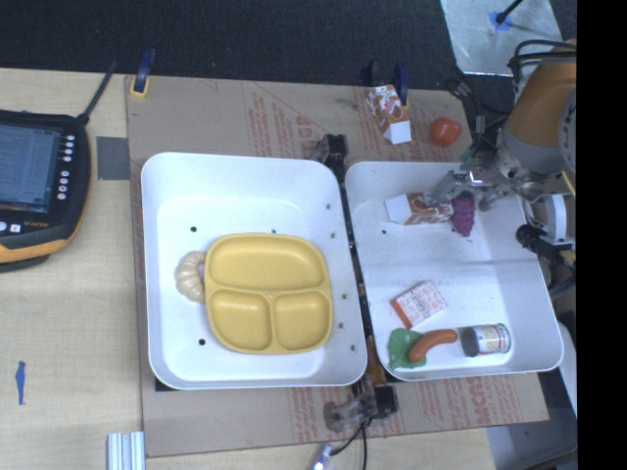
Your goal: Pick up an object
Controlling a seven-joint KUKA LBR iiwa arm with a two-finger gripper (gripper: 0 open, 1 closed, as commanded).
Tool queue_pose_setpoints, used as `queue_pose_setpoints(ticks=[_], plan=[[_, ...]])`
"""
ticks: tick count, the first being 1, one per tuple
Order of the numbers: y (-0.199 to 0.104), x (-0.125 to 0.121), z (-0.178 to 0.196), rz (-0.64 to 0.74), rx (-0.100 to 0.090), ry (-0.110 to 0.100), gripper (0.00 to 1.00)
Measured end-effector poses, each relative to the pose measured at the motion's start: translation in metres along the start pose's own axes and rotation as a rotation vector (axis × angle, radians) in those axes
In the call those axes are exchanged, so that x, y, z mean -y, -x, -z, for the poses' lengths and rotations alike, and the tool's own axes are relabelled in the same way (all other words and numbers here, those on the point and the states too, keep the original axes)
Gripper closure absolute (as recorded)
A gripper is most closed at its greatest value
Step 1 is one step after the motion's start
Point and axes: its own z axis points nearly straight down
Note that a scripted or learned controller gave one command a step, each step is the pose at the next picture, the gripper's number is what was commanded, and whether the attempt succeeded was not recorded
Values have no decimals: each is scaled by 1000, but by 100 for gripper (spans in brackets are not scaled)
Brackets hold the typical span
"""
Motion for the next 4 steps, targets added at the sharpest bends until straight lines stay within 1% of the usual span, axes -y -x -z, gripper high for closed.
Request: queue_pose_setpoints(ticks=[1,2,3,4], plan=[[5,2,12,1,5,-14,100],[-6,118,-10,0,-4,-18,100],[12,160,61,-2,-3,-14,100],[-108,163,102,3,-3,-15,100]])
